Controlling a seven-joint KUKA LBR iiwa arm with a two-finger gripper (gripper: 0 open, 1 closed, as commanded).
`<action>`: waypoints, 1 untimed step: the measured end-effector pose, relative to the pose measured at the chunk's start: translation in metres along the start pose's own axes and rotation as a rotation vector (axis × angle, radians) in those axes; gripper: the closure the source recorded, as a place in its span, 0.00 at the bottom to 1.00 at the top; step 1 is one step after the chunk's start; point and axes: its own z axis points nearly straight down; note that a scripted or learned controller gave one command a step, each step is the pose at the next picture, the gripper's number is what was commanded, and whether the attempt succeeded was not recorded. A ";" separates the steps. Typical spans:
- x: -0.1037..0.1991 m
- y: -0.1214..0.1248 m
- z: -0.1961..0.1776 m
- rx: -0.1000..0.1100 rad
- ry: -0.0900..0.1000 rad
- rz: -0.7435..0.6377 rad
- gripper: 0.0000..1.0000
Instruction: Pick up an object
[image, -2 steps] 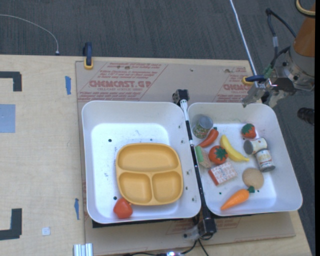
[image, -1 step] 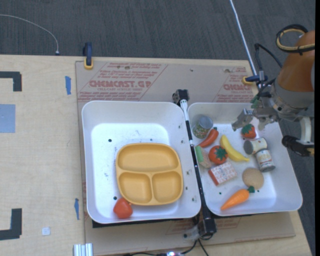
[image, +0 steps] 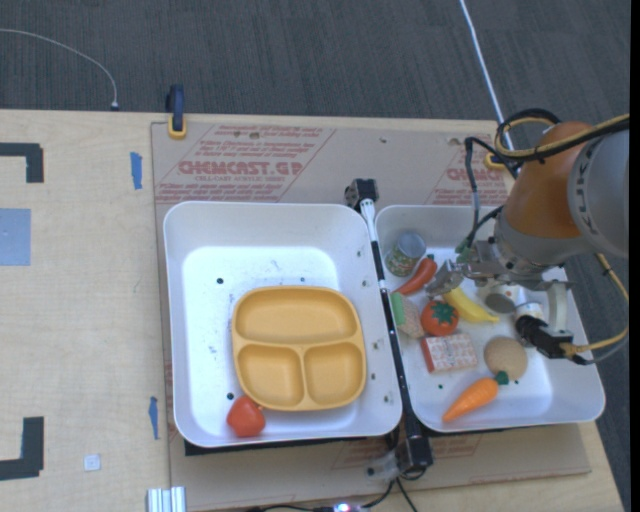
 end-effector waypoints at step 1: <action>0.000 0.001 -0.010 -0.002 -0.001 0.001 1.00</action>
